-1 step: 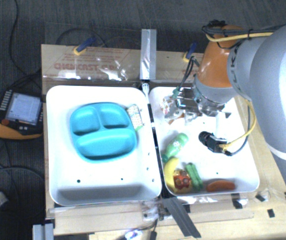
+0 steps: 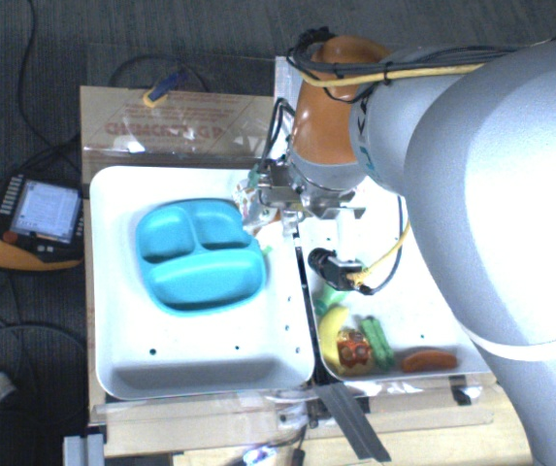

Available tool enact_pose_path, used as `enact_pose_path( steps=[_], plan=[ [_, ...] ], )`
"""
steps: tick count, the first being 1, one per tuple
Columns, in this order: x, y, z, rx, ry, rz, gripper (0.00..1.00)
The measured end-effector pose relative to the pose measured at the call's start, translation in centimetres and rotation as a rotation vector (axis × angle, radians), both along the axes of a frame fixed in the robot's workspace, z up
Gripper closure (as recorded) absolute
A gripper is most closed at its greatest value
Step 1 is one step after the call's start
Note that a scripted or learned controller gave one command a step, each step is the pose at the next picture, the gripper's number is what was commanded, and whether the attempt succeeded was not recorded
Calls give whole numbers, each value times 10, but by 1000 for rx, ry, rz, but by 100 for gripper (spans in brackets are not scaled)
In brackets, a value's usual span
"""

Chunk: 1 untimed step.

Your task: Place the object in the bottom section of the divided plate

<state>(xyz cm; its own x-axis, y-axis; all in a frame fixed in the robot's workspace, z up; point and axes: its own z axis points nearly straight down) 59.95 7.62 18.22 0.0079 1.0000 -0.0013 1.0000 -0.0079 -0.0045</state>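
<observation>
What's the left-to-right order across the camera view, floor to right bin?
Handheld pendant on the floor → blue divided plate in the left bin → pincer by the plate's upper right edge → red sausage-shaped toy in the right bin.

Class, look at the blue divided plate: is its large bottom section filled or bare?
Bare. The divided plate shows plain blue across its large section, with nothing lying in it.

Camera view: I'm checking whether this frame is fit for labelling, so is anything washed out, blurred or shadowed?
Camera view: the right shallow white bin is overexposed near the arm, its wall washed out; the claw is small and soft, fingers unreadable; the blue divided plastic plate is evenly lit, with a faint shadow along its lower edge.
</observation>
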Motion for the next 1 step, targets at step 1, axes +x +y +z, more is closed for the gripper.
enact_pose_path(
  steps=[1],
  plan=[
    [0,0,0,0,0,0,0]
  ],
)
